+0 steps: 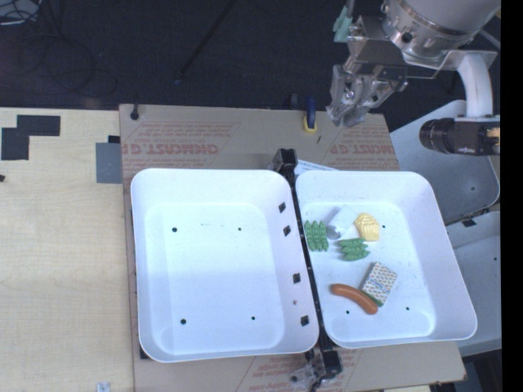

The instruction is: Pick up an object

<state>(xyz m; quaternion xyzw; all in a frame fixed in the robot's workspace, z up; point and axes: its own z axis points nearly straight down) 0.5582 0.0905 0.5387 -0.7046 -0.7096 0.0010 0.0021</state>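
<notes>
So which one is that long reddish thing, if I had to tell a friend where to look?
Start at the right-hand white bin, the one holding the small toy foods. Look toward its near edge, below the green pieces: the sausage lies there at a slant, its right end beside a small speckled packet. It is the only long, orange-red, rounded piece in that bin.

Robotics lab: plywood bench (57, 243), cardboard sheet (212, 133) under white bins (147, 260), loose cables (33, 2) on dark floor.

Orange sausage (355, 297), yellow corn (367, 226)
</notes>
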